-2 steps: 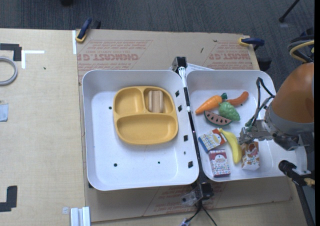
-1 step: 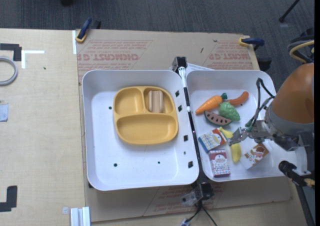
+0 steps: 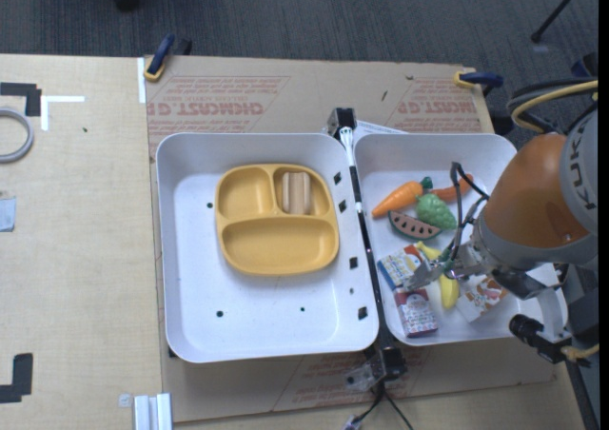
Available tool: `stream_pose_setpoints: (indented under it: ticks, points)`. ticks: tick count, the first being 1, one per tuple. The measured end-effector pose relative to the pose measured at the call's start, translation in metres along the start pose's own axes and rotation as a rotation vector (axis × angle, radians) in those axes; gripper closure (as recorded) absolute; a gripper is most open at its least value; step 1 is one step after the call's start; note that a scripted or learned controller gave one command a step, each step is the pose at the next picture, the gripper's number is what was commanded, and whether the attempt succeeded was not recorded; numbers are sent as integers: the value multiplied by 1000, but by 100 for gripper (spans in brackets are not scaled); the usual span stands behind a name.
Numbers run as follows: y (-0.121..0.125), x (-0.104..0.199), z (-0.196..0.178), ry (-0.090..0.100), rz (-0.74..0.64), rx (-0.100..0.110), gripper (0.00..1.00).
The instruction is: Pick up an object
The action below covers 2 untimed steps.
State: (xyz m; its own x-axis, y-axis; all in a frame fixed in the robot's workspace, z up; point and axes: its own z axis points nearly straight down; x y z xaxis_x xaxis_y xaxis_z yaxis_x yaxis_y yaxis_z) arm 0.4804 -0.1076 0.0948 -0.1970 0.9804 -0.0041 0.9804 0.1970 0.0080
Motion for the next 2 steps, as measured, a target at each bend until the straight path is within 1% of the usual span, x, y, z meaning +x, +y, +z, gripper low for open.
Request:
stream_pose_setpoints:
  ticks: [1,2]
  points:
    - [1,0,-10,0,2,-2,100]
    - [30,49,-142,3,1,6,100]
